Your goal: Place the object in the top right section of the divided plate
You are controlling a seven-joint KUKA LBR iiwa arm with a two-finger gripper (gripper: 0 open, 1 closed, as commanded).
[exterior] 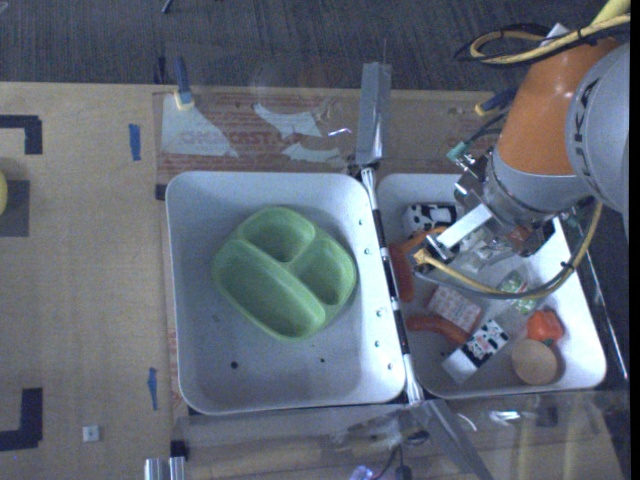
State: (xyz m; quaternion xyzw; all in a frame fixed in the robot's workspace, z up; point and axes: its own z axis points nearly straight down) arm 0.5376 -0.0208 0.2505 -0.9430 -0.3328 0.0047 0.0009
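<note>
Hovering over the right bin (590, 358), the arm (560, 118) hangs above a jumble of toys; whether its claw is spread or pinching anything, I cannot tell. Over in the left bin (190, 298) sits the green divided plate (285, 271), all sections bare.

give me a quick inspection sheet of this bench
surface: wooden bench with two white bins, left bin and right bin
job's things: green divided plate in the left bin, all sections bare
clutter: right bin holds a brown ball, a small orange piece, cow-patterned toys, red pieces
hand: low over the right bin, fingers hidden
cables: yellow cable looping below the wrist
surroundings: blue tape, dark carpet
</note>
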